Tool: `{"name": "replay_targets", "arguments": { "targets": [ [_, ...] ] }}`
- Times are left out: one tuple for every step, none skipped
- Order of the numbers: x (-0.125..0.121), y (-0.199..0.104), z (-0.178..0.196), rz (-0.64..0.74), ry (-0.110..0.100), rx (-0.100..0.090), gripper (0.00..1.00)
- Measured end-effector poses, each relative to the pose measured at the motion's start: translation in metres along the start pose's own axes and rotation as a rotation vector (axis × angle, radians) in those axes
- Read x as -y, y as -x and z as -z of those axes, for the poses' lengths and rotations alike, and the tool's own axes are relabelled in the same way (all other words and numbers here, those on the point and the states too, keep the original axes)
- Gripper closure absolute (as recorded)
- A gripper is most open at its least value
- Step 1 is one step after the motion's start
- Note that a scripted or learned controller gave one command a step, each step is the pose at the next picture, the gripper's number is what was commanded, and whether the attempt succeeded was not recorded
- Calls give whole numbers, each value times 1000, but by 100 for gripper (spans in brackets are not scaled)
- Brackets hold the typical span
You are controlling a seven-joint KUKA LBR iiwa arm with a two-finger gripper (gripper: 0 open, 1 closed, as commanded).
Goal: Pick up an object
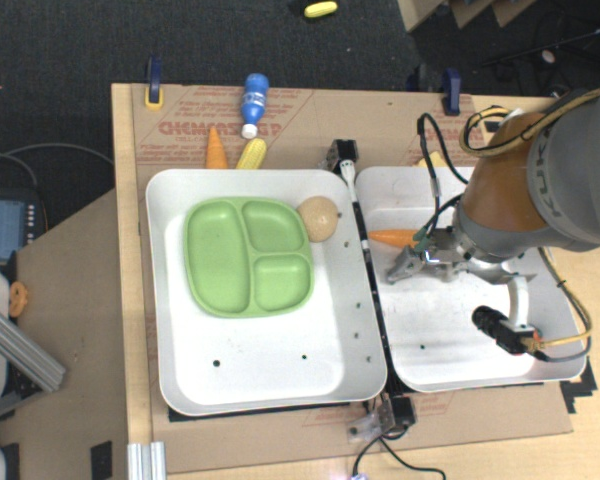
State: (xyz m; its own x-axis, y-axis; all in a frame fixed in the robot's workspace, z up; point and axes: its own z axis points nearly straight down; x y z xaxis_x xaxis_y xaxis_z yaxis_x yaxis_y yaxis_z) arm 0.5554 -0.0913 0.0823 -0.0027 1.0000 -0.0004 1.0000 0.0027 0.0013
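Grey and orange-banded, the arm reaches over the right bin (420,363), its claw (412,261) low over the bin floor; whether it is released or clenched I cannot tell. Just beside it lies an orange carrot (392,237), probably the target. A green divided plate (248,256) and a tan ball (319,217) sit in the left bin (250,378).

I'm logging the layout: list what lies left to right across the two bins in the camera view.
Green divided plate → tan ball → orange carrot → gripper → arm's orange band.
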Motion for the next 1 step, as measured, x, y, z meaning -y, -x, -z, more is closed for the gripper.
{"name": "replay_targets", "arguments": {
  "targets": [
    [-48,13,3,-1,5,2,0]
  ]
}}
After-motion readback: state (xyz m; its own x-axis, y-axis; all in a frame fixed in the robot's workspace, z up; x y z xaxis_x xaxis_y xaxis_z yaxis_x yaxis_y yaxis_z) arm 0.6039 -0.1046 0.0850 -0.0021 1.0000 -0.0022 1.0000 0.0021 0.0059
